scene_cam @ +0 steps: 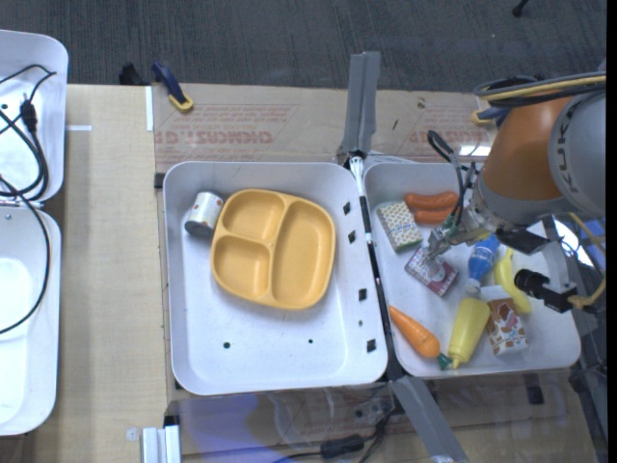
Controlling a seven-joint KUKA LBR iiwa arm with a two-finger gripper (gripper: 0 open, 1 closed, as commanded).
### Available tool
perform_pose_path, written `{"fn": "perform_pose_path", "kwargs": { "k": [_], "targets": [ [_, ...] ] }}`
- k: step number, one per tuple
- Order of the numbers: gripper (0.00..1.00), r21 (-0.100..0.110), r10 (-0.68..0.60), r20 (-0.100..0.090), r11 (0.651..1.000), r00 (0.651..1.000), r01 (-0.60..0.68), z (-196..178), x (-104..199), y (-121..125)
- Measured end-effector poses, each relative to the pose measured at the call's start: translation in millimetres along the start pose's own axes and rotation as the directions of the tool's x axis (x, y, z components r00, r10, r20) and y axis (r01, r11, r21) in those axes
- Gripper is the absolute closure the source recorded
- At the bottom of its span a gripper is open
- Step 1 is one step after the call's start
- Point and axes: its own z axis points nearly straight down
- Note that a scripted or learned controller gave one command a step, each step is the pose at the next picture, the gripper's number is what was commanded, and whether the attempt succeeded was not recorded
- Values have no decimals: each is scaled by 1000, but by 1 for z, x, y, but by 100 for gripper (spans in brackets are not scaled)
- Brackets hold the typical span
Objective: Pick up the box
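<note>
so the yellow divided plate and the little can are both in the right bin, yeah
Not quite. The camera view shows the yellow divided plate and the little can both in the left bin, not the right one. They lie side by side, the can at the plate's left edge.

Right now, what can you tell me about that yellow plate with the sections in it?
The yellow divided plate lies flat in the left white bin, near its upper middle. It looks like smooth matte plastic, rounded at the corners, with three compartments: one along its upper left, one at its lower left, one larger on the right. It sits turned at a slant to the bin's sides. A small silver can lies at its upper left edge, seemingly touching it.
</note>
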Motion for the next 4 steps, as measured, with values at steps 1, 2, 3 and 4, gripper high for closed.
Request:
{"fn": "perform_pose_path", "kwargs": {
  "k": [1, 2, 3, 4],
  "targets": [
    [100, 7, -183, -3, 983, 983, 183, -86, 36, -47],
    [0, 7, -183, -3, 983, 983, 183, -86, 36, -47],
    [0, -1, -217, 5, 976, 976, 217, 4, 20, -54],
    [100, -4, -212, 9, 977, 977, 212, -6, 18, -53]
  ]
}}
